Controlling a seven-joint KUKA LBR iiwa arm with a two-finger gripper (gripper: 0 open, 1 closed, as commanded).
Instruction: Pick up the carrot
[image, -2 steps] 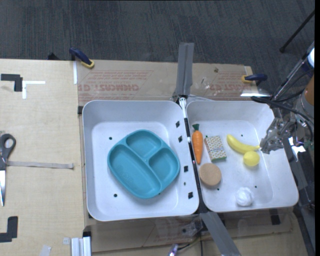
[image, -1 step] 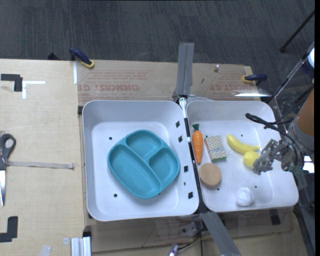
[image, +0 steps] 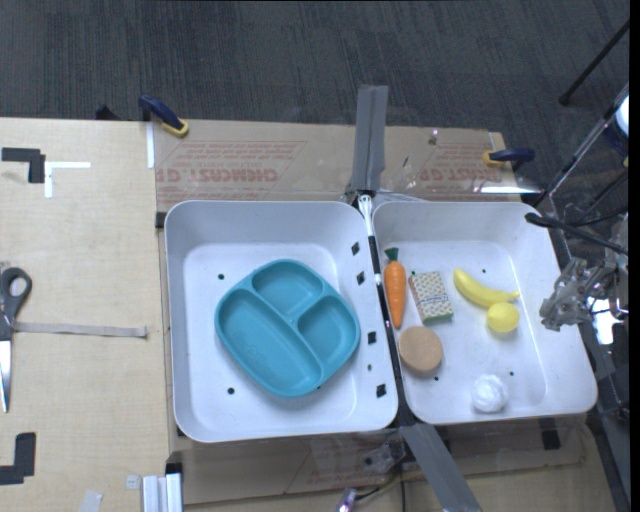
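Orange is what I'm hunting, and the carrot is lying in the right bin, pressed along its left wall, green top pointing to the far edge and tip pointing to the near one. A small patterned box is sitting just beside it toward the bin's middle, and a tan round disc is resting near the carrot's tip. Further right, a banana and a lemon are lying close together, with a white crumpled lump by the near edge. The left bin is carrying a teal divided plate.

My claw is hanging over the right edge of the right bin, well apart from the carrot, and whether it is open or closed I cannot tell from here. So I'm judging this as the approach step, nothing grasped yet. Next I'm needing to travel across to the left wall and line up across the carrot's width, minding the wall and the box crowding either side.
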